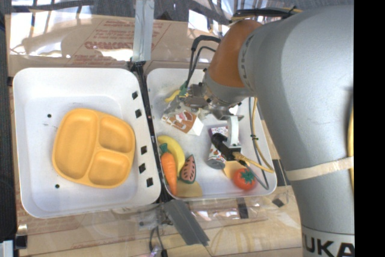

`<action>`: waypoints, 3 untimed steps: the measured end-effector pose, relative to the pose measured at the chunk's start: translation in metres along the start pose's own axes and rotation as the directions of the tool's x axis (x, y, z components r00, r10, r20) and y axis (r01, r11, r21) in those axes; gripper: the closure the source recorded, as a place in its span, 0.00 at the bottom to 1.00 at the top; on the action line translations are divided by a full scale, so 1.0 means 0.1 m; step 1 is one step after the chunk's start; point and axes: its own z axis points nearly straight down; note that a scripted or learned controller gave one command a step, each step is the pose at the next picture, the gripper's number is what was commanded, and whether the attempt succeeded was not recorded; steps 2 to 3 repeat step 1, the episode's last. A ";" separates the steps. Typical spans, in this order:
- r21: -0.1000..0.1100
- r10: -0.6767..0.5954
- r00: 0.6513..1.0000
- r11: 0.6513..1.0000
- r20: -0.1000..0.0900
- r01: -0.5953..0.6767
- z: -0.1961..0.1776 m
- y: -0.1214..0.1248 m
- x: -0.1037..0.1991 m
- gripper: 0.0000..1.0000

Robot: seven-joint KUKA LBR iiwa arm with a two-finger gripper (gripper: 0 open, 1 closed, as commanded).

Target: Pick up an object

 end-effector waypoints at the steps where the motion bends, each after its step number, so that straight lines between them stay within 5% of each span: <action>1: 0.002 0.078 0.997 0.997 -0.005 -0.078 0.00 -0.04 0.00 0.00; 3: 0.002 0.078 0.997 0.997 -0.005 -0.078 0.00 -0.04 0.00 0.00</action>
